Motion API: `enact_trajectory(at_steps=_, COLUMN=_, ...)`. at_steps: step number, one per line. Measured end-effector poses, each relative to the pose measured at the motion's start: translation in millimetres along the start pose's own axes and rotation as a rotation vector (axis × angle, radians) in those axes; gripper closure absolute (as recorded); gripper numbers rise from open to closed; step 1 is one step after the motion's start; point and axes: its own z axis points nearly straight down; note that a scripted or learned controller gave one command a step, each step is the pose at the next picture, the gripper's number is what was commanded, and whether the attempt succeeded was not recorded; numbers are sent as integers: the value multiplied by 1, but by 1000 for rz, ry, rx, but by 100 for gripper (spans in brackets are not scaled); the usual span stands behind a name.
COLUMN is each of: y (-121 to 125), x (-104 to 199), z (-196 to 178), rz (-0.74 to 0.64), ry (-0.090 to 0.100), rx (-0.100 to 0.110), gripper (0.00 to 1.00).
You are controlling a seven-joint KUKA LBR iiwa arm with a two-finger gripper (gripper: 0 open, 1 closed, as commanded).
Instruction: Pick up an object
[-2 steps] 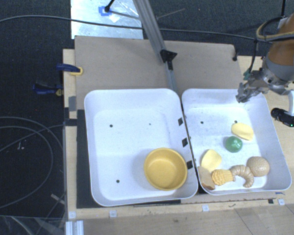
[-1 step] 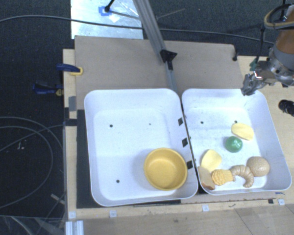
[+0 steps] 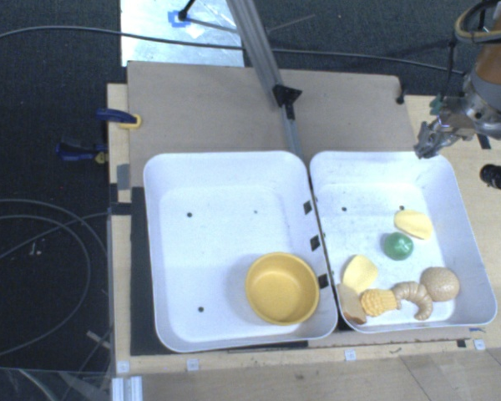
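Yellow corn (image 3: 378,302), a croissant (image 3: 413,296) and a tan bun (image 3: 440,283) crowd the right bin's (image 3: 461,199) near edge, with a green ball (image 3: 397,246) and lemon slice (image 3: 412,223) just beyond. Nothing looks picked yet, I judge. A yellow bowl (image 3: 281,286) sits in the left bin (image 3: 167,174). Farther back, the gripper (image 3: 428,143) hangs over the right bin's far rim, carrying nothing; its grip I cannot tell.
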Motion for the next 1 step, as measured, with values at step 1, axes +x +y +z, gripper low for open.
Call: enact_trajectory(at_steps=1, y=-18, x=46, z=10, rz=-3, ry=2, rx=5, gripper=100)
